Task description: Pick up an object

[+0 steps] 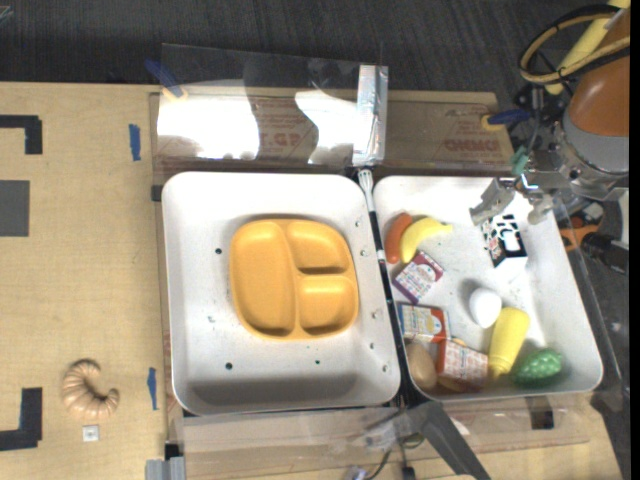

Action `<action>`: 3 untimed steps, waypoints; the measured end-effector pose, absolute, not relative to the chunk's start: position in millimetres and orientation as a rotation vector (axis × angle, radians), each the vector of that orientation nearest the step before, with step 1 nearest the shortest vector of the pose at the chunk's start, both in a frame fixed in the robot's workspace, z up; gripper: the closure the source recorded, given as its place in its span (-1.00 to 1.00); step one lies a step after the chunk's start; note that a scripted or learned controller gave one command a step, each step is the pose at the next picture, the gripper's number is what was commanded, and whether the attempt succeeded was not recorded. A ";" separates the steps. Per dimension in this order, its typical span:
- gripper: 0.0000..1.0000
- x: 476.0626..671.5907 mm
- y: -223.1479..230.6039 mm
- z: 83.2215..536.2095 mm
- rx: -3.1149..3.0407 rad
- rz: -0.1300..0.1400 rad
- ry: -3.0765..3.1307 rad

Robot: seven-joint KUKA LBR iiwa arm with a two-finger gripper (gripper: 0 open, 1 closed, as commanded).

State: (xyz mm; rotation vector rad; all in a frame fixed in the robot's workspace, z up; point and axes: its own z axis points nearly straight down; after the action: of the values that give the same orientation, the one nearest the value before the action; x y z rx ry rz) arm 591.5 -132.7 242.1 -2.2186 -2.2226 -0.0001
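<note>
Counter: the tan cardboard-covered counter (80, 268) carries two shallow white bins side by side, with a clear plastic sheet (270, 118) standing behind them.
Left bin: the left white bin (195, 358) holds one yellow plastic tray with three compartments (294, 275), lying flat near its middle.
Right bin: the right white bin (575, 308) holds all the small things, crowded along its left and near sides.
Arm: the grey arm with an orange band (600, 108) enters from the right, above the far right corner of the right bin.
Gripper: the gripper (510, 203) hangs over the far right part of the right bin; its fingers stand apart, with nothing between them.
Yellow bottle: a yellow plastic bottle (507, 339) lies with its long axis running from far to near, slightly slanted, between the white egg and the green lump.
Banana: a yellow toy banana (424, 235) lies curved, long axis running left-near to right-far, resting against an orange-red rounded toy (398, 233).
Packets: a purple-edged printed packet (418, 276), a red-and-white carton (423, 323) and another red printed packet (462, 361) lie in a row along the left side.
Card: a black-and-white printed card (505, 238) lies just below the gripper.
Egg: a white egg (485, 306) sits mid-bin, touching the bottle's far end.
Green lump: a bumpy green toy (538, 368) sits in the near right corner.
Outside the bins: a beige croissant-shaped toy (88, 388) lies on the counter, well apart to the left.
</note>
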 end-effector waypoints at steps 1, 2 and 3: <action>-1.00 502.6 -113.0 179.3 -2.202 0.004 -2.235; -1.00 494.3 -158.8 87.6 -2.087 -0.006 -2.356; -1.00 547.2 -145.2 87.4 -2.300 -0.007 -2.149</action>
State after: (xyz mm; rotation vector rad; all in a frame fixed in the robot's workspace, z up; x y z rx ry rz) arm 547.2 -145.2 87.4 -2.2996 -2.1491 -0.0068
